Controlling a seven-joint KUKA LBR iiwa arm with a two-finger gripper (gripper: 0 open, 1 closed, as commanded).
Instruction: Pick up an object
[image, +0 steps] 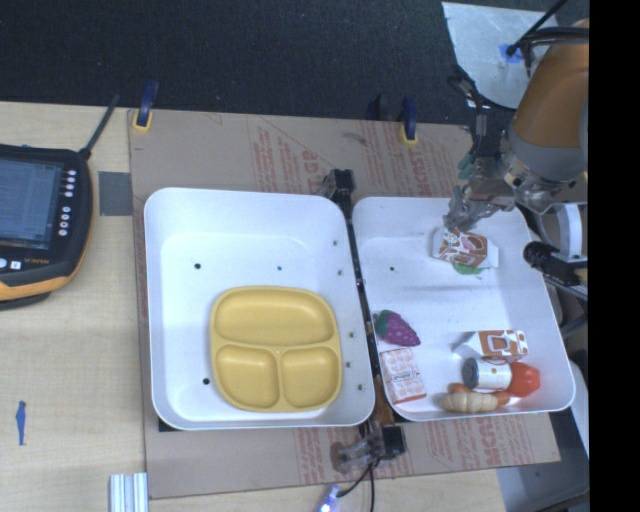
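Overhead, the gripper (462, 215) hangs at the right bin's (400, 215) far side, just above a crinkled packet (462, 249); whether its jaws are apart I cannot tell. That smooth white bin also holds purple grapes (397, 328), a flat printed sachet (402, 378), a small carton (498, 345), a can (488, 374) and a bread roll (470, 402). A matte yellow three-part tray (275, 347) lies in the left bin (190, 225).
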